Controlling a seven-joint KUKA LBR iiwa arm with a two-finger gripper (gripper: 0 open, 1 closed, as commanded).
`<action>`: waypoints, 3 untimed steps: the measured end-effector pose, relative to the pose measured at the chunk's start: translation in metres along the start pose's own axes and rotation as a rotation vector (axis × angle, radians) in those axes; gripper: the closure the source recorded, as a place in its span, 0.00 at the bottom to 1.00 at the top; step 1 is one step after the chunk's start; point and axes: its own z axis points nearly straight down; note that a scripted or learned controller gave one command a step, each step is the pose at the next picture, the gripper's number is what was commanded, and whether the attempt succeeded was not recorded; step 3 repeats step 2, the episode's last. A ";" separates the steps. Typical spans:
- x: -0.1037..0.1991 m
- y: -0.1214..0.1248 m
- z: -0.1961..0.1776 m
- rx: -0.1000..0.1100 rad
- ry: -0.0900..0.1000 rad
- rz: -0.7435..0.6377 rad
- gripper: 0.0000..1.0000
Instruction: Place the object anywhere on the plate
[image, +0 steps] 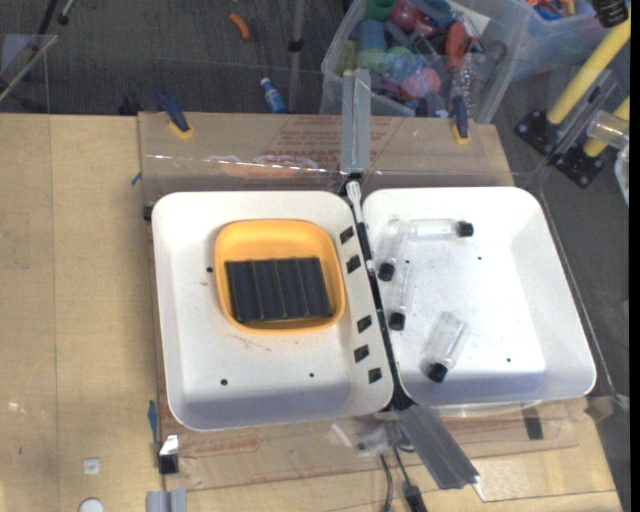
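An orange plate (278, 240) with rounded corners rests in the left white bin (190, 380). A black ridged rectangular object (278, 288) lies flat on the plate and covers most of its middle. In the right white bin (530, 290) lie several clear plastic bottles with black caps. One bottle (430, 230) is near the back wall, another (445, 340) is towards the front, and two more (400, 280) lie along the left wall.
A black divider with square tabs (362, 300) runs between the two bins. A grey metal bar (354, 120) stands behind them and another (440, 455) juts out in front. A clear box of coloured toys (420, 50) sits beyond the bench.
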 end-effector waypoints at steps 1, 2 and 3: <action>0.004 0.005 0.000 0.000 -0.001 -0.108 1.00; 0.006 0.008 0.001 0.000 -0.004 -0.483 1.00; 0.006 0.008 0.001 0.000 -0.004 -0.483 1.00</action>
